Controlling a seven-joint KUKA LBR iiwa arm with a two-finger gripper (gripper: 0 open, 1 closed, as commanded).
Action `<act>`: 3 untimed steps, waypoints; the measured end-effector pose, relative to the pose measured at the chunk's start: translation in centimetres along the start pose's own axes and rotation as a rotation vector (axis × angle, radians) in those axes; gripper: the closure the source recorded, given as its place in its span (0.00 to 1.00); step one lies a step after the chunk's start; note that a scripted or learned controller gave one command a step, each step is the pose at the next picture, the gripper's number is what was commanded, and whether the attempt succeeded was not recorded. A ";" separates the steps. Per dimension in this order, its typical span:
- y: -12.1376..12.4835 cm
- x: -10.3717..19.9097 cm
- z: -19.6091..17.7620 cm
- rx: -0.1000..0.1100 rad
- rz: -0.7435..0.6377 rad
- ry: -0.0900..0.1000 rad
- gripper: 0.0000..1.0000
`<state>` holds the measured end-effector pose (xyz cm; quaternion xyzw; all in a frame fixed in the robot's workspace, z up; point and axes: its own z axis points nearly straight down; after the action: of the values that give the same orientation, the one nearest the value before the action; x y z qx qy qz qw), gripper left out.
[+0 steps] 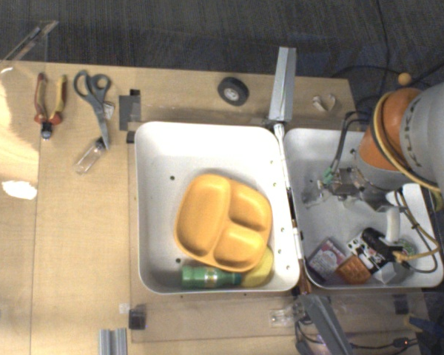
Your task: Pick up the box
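1. Claw (331, 188) hangs over the far-left part of the right bin (318, 150), just under the grey-and-orange wrist. From above it reads as a tangle of metal and wiring. Cannot tell how far open it is. No object seen in its grip.
2. Box (325, 257): small, purplish, printed face up, in the near-left corner of the same bin, close to the wall. It sits apart from the claw, on its near side.
3. Just right of the box is an orange-brown packet (353, 270), touching or overlapping it; can't settle which. A grey item (385, 274) lies beyond that.
4. Step in hand, as I read it: approach, grasp not yet made. To do it well, carry the claw toward the near wall, centre it over the box, and turn the wrist so it closes across the box's narrower span, clear of wall and packet.
5. Likely trouble: the corner is crowded, so the packet may come along.
6. Hard to make out: the box's edge against the packet, and its height. The arm covers the bin's right side.
7. Left bin (163, 168): a yellow divided plate (223, 222) lies partly over a green bottle (207, 276). Not this job.
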<state>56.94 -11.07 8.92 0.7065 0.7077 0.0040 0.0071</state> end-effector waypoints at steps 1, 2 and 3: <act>5.6 2.0 0.1 0.004 -0.266 -0.002 0.00; -7.9 -1.1 -0.2 0.002 -0.233 0.000 0.00; -2.9 1.3 -0.1 0.001 -0.010 0.002 0.00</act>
<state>54.04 -9.78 8.97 0.7030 0.7111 0.0044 0.0062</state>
